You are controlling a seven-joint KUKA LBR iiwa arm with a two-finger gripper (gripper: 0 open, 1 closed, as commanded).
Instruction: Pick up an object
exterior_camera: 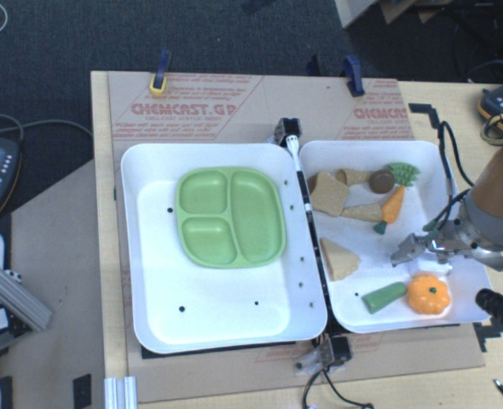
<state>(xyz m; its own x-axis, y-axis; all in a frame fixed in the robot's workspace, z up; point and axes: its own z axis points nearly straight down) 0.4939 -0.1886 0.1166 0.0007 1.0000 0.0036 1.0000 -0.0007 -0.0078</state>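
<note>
Dark carpet surrounds a cardboard-topped bench (234, 100) printed with red lettering, held by a yellow clamp (158, 82) and a blue clamp (352, 75) at its far edge. We take the right bin (354, 313) as our landmark. Touching its left wall stands the left bin (149, 296), which holds a green divided plate (231, 216) with three compartments.

Inside the right bin, along the far wall, we see a cluster of tan bread-like pieces (330, 194), a brown round piece (382, 180) just beside them, and a toy carrot (394, 201) with green leafy top, lying at a slant. Near the bin's left wall rests a tan wedge (339, 260). Toward the near wall lie a green oblong piece (384, 296) and, just right of it, an orange toy pumpkin (429, 295).

From the bin's right side the arm (494, 203) reaches in, carrying the gripper (413, 250) above the bin floor, between the carrot and the pumpkin. We cannot tell how its metal tips stand, and we see nothing between them. Black cables (448, 156) run beside the bin's right wall.
</note>
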